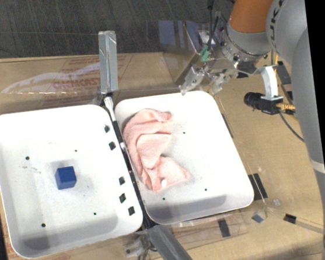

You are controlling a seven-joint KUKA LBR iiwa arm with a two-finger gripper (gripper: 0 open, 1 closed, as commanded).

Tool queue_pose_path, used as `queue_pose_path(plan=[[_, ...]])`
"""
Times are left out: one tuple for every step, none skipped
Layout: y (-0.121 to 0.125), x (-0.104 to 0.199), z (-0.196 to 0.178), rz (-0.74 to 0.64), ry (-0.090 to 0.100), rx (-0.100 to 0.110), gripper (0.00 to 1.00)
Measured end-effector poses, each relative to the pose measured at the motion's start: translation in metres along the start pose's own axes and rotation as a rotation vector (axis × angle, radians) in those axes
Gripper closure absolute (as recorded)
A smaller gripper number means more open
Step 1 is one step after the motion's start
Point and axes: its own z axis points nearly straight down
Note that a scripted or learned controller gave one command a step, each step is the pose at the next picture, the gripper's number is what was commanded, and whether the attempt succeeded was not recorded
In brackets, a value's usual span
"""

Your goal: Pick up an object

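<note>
A crumpled pink cloth point(152, 150) lies in the left half of the right bin point(213, 161). A small blue cube point(66, 177) sits in the left bin point(17, 144), left of its middle. My gripper point(201, 83) hangs over the far rim of the right bin, up and to the right of the cloth. Its two pale fingers point(188, 83) are spread apart with nothing between them, so it is open.
A grey metal bar point(107, 62) stands upright behind the seam between the bins, with black clips along the divider point(119, 161). Cables and a black fitting point(263, 102) hang off the arm to the right of the right bin. Cardboard covers the bench.
</note>
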Motion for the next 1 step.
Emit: queue_pose_path(plan=[[0.0105, 0.0136, -0.0121, -0.152, -0.001, -0.002, 0.00]])
